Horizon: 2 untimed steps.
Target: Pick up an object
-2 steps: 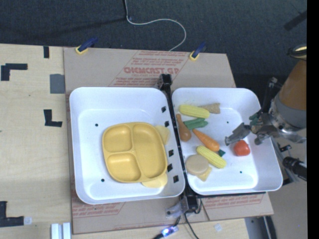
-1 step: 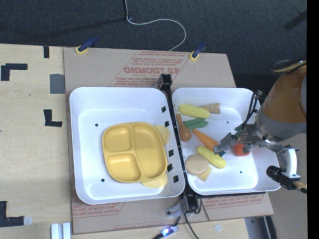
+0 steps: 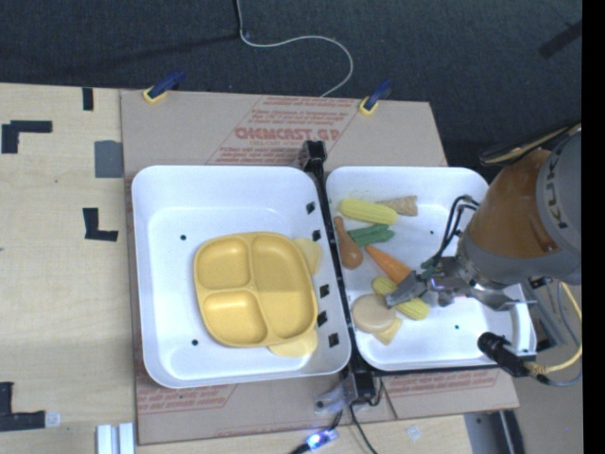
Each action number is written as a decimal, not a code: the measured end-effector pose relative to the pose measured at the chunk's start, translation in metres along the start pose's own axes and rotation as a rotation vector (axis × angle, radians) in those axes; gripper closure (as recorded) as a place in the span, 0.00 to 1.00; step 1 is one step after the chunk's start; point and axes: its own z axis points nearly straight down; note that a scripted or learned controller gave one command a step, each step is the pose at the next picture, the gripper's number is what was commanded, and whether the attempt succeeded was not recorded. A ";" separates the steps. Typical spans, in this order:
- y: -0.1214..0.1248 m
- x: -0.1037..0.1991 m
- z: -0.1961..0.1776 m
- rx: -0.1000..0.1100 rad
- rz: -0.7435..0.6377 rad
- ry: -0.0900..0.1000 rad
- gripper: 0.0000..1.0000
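Observation:
The right bin [image 3: 444,183] holds several toy foods. A yellow corn cob [image 3: 367,211] lies beside a beige wedge [image 3: 402,204], with a green pod [image 3: 371,234] below them. A brown spoon-shaped piece [image 3: 347,246] lies near the divider. An orange carrot [image 3: 388,262] points toward a small yellow-green piece [image 3: 383,285]. A cream disc [image 3: 371,314] and a yellow piece [image 3: 413,310] sit near the front. My gripper [image 3: 405,297] is low in this bin, just right of the yellow-green piece and over the yellow piece. Nothing shows clearly as held.
The left bin [image 3: 161,206] contains a yellow divided plate [image 3: 253,287] with a pale yellow piece [image 3: 293,346] under its front edge. The grey and orange arm [image 3: 515,230] covers the right bin's right side. A black divider clip [image 3: 312,154] sits between the bins.

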 end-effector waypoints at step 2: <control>0.002 0.000 0.014 -0.013 0.000 -0.004 1.00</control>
